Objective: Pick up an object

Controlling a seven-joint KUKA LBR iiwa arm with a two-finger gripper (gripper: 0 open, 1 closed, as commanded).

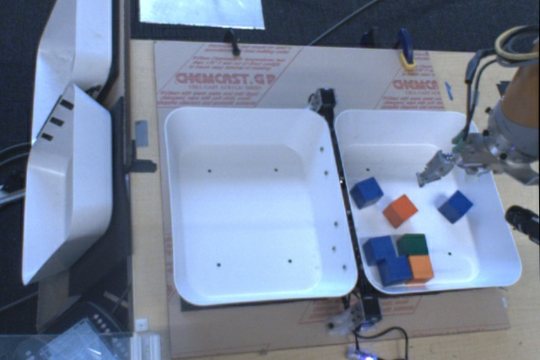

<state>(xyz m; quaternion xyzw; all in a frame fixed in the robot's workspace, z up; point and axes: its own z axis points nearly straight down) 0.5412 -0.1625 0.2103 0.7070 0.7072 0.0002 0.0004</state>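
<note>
The right bin [396, 124] holds several small cubes. A blue cube [366, 192] lies at its left, an orange cube [401, 210] in the middle and another blue cube [456, 206] to the right. Near the front wall a cluster sits together: a blue cube [379, 249], a green cube [413, 244], a second blue cube [394, 270] and an orange cube [420, 267]. My gripper [432, 171] hangs over the right bin, above and between the middle orange cube and the right blue cube. Nothing is seen held in it.
The left bin [253, 206] stands beside the right one, with a dark divider [336, 181] between them. Two spare white bins [67, 139] lean at the far left. Clamps [407, 53] and cables sit at the bench's back edge.
</note>
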